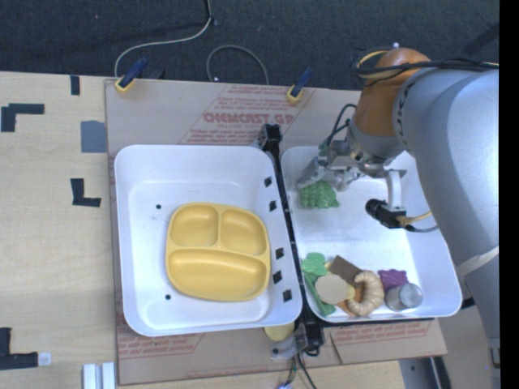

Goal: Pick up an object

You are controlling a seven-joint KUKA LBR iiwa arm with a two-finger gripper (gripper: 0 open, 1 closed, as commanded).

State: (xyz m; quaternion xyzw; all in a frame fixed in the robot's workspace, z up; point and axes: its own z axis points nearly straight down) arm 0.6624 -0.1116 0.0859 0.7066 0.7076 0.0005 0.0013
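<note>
- Left white bin (130, 217): holds a yellow divided tray (217, 251) with three compartments, lying flat near the bin's middle.
- Right white bin (442, 278): stands just beside the left one, joined along a black divider strip (280, 217).
- Cardboard sheet (235, 112): lies under both bins, printed with red lettering.
- Two clamps with blue and yellow handles (130, 76), (298, 86): grip the sheet's far edge.
- Wooden bench top (49, 282): carries black tape marks (23, 115) and a grey square patch (92, 134).
- Thin pale cable (162, 43): loops over the dark floor (324, 14) beyond the bench.
</note>
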